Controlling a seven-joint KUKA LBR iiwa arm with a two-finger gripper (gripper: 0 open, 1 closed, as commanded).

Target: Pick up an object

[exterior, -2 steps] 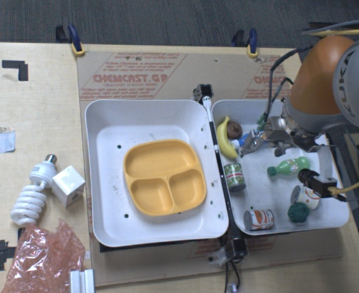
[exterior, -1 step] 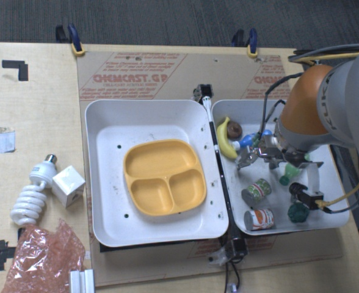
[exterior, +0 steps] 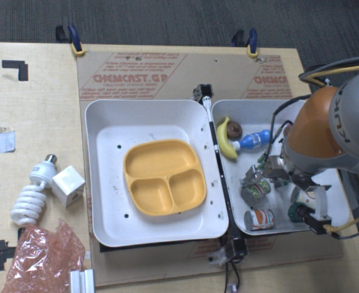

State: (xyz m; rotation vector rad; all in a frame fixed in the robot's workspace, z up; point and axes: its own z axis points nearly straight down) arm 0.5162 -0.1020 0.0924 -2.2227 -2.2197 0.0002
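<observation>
The crumpled grey-green object lies in the middle of the right bin, directly under the arm's wrist; its surface looks wrinkled and shiny, but what it is stays hard to make out. The pincer sits just above and beside it, mostly masked by the arm's own body, so I cannot tell its state. A short can with a red and white label lies on its side near the bin's front edge. A yellow banana curves along the bin's left wall, with a dark brown round thing and a blue bottle beside it. The orange band hides the bin's back right part. The left bin carries a smooth yellow divided tray. On the worktop's left side lie a spiral bulb and a white cube.
</observation>
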